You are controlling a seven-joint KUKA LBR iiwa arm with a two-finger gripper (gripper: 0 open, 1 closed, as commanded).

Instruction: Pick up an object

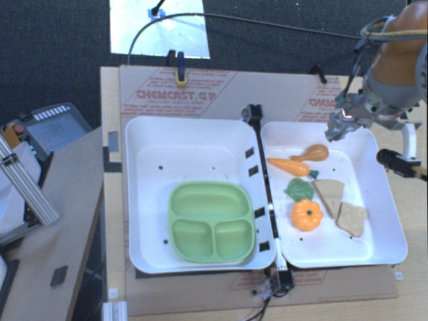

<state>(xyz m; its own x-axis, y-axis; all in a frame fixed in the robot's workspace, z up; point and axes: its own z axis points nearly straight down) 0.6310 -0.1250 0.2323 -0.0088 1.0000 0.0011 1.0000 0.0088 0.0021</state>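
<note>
Pumpkin (pixel 307 215), bread (pixel 352 219) and broccoli (pixel 299 190) sit well below-left of your pincer (pixel 336 130); gourd (pixel 314 153) is nearest it, just below-left, apart. Can't tell pincer's opening. Pick the gourd: centre over its fat end, drop straight, close across the narrow width, clear of carrot (pixel 290 166).

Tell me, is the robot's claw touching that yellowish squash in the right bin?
Apart. The camera view shows bare white bin floor between the gripper and the squash.
</note>
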